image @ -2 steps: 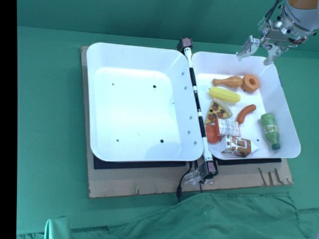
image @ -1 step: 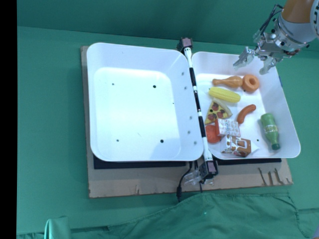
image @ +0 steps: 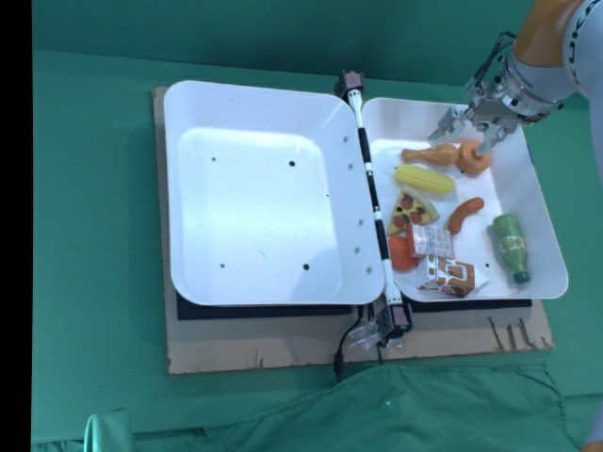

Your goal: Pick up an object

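Orange plastic chicken drumstick [image: 430, 155] lies left of the spread, empty jaws of the gripper [image: 467, 130]; the curled orange plastic shrimp [image: 473, 157] sits just under them, so descend straight, centring before closing

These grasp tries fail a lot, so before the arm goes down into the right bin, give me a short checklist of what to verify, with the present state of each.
1. Gripper open: ok, fingers spread.
2. Nothing between the fingers: ok.
3. Gripper over a target: ok, it hangs above the orange ring-shaped toy and the chicken drumstick at the far end of the right bin.
4. One single target under it: not ok, ring and drumstick lie touching.
5. Clearance from the bin's far rim: cannot tell from this slant.
6. Corn cob out of the fingers' path: ok, it lies nearer the camera.
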You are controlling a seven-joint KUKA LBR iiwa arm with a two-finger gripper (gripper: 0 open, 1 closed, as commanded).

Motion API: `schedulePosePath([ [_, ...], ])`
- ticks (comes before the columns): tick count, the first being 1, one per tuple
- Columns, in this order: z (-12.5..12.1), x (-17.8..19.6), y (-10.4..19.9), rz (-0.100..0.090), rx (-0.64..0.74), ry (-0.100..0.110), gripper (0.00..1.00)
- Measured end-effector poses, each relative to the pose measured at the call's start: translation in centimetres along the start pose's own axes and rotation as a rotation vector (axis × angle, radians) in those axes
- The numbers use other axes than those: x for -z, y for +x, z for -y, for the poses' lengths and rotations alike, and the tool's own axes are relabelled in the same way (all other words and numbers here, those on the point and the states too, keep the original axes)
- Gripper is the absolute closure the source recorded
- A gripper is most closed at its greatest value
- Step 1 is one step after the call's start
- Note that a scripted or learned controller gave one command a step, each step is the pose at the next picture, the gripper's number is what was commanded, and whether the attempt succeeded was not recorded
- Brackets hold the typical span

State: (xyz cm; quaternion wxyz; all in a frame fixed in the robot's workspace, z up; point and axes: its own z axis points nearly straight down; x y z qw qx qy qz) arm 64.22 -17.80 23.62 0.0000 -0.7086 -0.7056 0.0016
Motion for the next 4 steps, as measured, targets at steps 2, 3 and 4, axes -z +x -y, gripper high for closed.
schedulePosePath([
  [2, -0.5, -0.8, -0.4, 0.01, -0.002, -0.027, 1.0],
  [3, -0.7, 3.9, -0.2, 0.002, 0.002, -0.013, 1.0],
  [4, -0.7, 8.5, -0.5, 0.002, 0.001, -0.012, 1.0],
])
